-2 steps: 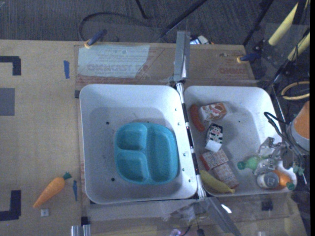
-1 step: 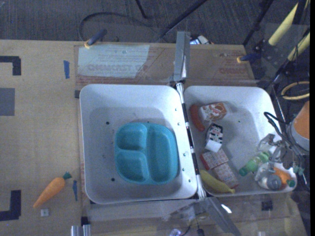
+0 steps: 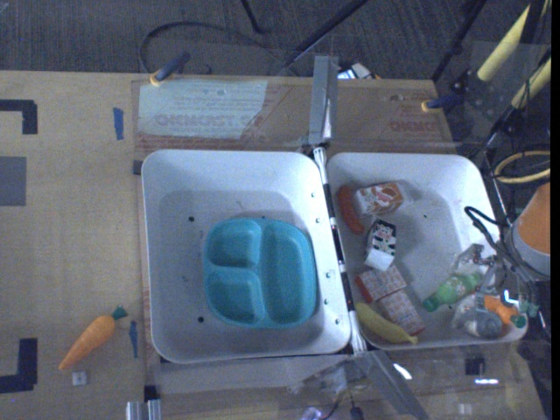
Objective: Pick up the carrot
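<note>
Arm [image 3: 535, 226] cut off at right edge; gripper [image 3: 490, 309] blurred among clutter, fingers indistinct.

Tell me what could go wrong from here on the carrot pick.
The carrot lies on the bench, outside both bins, past the left bin's far side, while the gripper sits at the right bin's right edge: the reach may be too long. Down there it sits among clutter, near the green bottle, and might snag or grab the wrong item.

Carrot [image 3: 87, 340] on bench [image 3: 61, 234], left of bins [image 3: 166, 178].
</note>
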Available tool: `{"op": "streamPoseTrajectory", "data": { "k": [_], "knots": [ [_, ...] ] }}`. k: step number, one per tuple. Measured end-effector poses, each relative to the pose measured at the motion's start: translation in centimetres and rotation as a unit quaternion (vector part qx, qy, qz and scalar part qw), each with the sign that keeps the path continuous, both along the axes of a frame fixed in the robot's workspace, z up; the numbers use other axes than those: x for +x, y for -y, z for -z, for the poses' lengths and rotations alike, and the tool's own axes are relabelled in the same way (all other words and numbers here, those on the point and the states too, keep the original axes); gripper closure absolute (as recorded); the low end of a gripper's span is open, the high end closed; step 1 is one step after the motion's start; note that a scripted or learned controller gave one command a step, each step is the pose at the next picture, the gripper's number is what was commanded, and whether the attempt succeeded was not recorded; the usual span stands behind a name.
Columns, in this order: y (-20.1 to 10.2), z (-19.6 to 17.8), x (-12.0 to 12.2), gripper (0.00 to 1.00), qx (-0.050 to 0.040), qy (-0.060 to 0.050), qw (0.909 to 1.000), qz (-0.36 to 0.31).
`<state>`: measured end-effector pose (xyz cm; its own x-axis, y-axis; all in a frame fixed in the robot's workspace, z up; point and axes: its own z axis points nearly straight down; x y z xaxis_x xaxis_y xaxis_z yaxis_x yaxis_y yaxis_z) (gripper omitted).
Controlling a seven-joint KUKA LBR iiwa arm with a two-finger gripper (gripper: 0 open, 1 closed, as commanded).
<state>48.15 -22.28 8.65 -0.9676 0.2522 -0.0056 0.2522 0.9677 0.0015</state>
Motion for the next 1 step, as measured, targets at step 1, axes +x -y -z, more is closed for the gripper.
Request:
{"op": "streamPoseTrajectory", "data": {
  "k": [1],
  "knots": [
    [0.02,0.0,0.0,0.0,0.0002,0.0,1.0,-0.002]
  ]
}}
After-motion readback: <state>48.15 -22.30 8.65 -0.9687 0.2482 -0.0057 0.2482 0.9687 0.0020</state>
